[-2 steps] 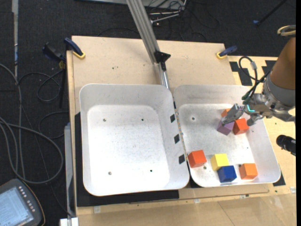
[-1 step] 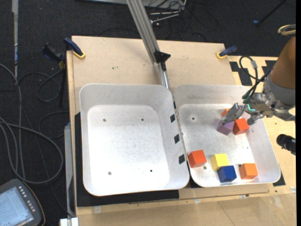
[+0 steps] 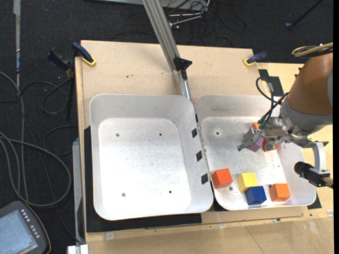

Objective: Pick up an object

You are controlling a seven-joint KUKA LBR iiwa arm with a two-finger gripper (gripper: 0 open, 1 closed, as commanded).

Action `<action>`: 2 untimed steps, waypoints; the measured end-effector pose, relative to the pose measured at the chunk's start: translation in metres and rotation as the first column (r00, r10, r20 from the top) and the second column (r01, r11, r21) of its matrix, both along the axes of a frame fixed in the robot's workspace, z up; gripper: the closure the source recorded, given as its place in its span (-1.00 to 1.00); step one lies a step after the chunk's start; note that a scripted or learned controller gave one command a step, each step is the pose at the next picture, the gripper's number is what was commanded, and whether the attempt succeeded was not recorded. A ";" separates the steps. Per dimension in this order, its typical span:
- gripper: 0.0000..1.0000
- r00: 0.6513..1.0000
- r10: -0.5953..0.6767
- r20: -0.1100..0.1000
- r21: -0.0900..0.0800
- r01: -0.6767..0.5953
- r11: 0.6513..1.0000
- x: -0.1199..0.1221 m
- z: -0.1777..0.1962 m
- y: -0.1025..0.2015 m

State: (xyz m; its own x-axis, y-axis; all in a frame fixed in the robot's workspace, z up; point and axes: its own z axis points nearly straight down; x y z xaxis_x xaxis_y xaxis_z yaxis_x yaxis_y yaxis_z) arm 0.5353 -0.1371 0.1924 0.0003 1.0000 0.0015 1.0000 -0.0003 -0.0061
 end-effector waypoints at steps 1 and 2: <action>-1.00 1.000 -0.001 0.002 -0.001 0.001 1.000 0.005 -0.047 -0.004; -1.00 1.000 -0.001 0.004 -0.002 0.001 1.000 0.005 -0.099 -0.004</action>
